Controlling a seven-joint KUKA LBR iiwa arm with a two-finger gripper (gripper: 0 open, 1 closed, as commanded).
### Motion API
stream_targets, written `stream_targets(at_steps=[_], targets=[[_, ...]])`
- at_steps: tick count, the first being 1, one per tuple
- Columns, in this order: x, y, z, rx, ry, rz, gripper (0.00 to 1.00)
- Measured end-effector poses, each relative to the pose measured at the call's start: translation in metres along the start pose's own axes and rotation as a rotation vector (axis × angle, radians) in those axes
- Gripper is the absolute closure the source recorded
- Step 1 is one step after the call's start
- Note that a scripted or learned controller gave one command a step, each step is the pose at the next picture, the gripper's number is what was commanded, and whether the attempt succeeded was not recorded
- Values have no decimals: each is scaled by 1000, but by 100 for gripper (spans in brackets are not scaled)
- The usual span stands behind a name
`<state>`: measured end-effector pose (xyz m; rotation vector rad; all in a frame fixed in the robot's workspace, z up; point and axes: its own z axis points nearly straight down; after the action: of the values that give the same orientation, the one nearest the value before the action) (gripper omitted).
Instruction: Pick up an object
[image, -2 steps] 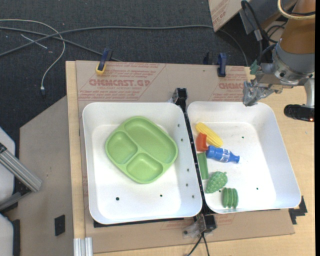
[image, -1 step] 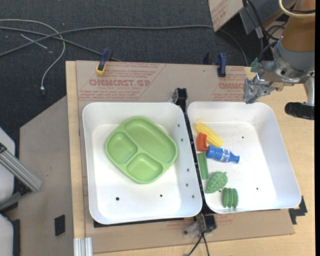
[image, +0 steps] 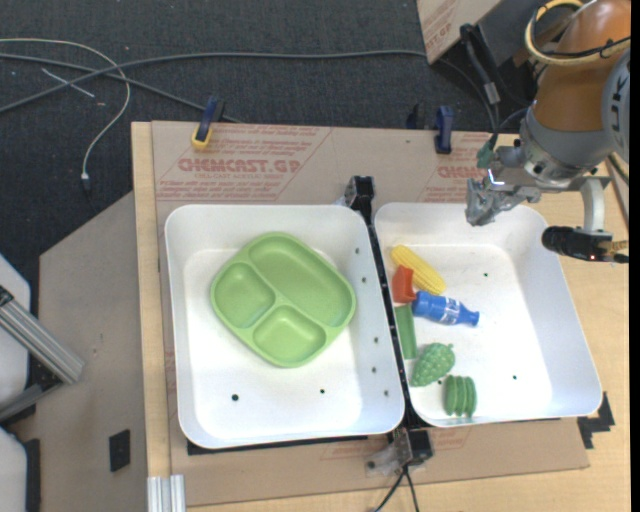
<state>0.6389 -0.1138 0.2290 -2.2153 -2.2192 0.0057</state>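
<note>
So the gripper (image: 487, 207) hangs over the back rim of the right bin (image: 560, 300), nothing between its fingers, and from this angle I honestly can't tell if they're spread or closed. All the pickable stuff sits bunched against that bin's left wall: yellow corn (image: 418, 269), an orange piece (image: 402, 285), the blue bottle (image: 446, 310), a long green strip (image: 405, 332), a bumpy green fruit (image: 433, 364) and a green ribbed thing (image: 460, 395). None of it is under the gripper yet (my guess is it needs to travel forward-left). The left bin (image: 190, 300) holds a green divided plate (image: 283, 298), lying flat. The cardboard underneath (image: 240, 165) reads "CHEMCAST GP" in red
</note>
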Motion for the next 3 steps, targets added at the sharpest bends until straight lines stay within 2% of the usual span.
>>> stream_targets(at_steps=[1,2,3], targets=[[-4,-1,63,2,0,3,0],[-9,-8,109,0,0,3,0],[-8,-5,94,-8,-1,3,100]])
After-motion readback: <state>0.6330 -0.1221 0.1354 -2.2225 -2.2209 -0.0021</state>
